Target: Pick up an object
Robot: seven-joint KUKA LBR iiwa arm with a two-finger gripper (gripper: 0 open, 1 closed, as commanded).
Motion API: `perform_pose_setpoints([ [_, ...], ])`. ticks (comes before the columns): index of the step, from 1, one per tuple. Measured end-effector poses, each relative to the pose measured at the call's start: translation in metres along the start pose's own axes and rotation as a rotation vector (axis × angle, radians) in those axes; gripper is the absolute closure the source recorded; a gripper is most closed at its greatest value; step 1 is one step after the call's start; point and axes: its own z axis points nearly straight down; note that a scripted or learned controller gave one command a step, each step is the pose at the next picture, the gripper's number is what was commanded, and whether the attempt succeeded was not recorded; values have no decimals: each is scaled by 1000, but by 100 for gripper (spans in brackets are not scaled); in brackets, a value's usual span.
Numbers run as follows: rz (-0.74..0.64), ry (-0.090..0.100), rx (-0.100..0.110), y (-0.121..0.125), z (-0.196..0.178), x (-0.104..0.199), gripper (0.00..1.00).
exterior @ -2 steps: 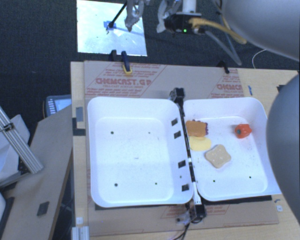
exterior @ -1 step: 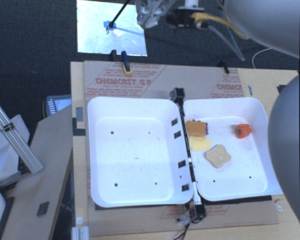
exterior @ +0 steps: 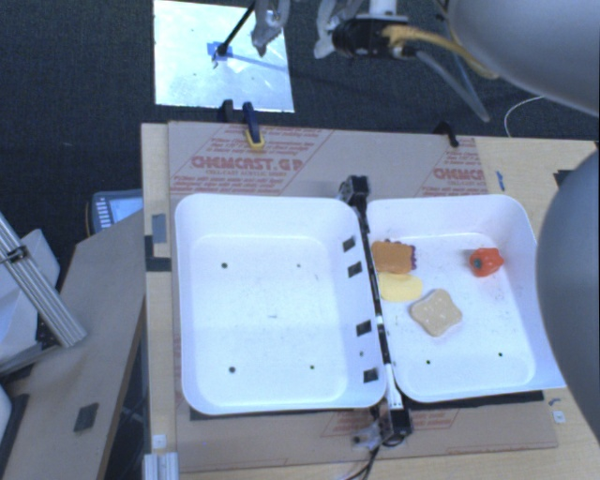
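Observation:
Four small things lie in the right bin [exterior: 514, 208]. An orange-brown toast with a purple edge [exterior: 392, 256] rests against the bin's left wall. Just below it is a flat yellow piece [exterior: 401, 288], then a tan bread slice [exterior: 436, 312]. A red-orange pepper [exterior: 485, 262] sits apart toward the right. My gripper [exterior: 297, 28] hangs high at the top edge of the camera view, far behind both bins. It is open, and nothing is between its fingers.
The left bin [exterior: 272, 309] adjoins the right one along a clipped seam. A shiny metal sheet [exterior: 225, 56] lies behind the bench, with a yellow clamp [exterior: 253, 139] at the board's back edge. My grey arm link [exterior: 574, 281] overhangs the right bin's right side.

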Motion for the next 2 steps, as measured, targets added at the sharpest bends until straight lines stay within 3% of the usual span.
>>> perform_pose_setpoints([
  [1,-3,1,-3,0,-12,0,100],
  [2,-4,1,-2,0,-11,1,0],
])
